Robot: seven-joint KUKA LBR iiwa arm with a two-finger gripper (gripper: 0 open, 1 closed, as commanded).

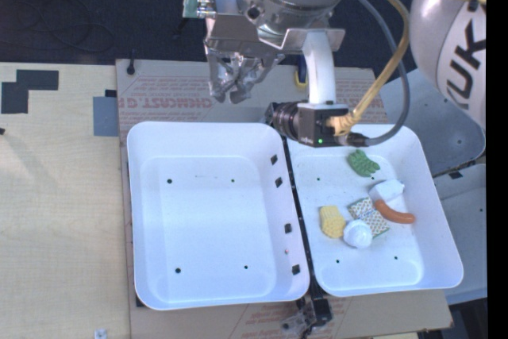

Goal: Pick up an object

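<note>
Cardboard-covered bench under two white bins: the gripper [232, 87] hangs high above the left bin's [151, 171] far edge, and whether it is spread or pressed together cannot be told. Small objects, a sausage [394, 213], yellow piece [332, 221], white ball [357, 234] and green piece [363, 163], crowd the right bin [413, 266], well apart, so a descent could nudge neighbours and miss.

The grey arm with its orange band fills the upper centre of the frame. Its gripper [232, 85] hangs just left of centre, fingers close together with nothing between them.
</note>
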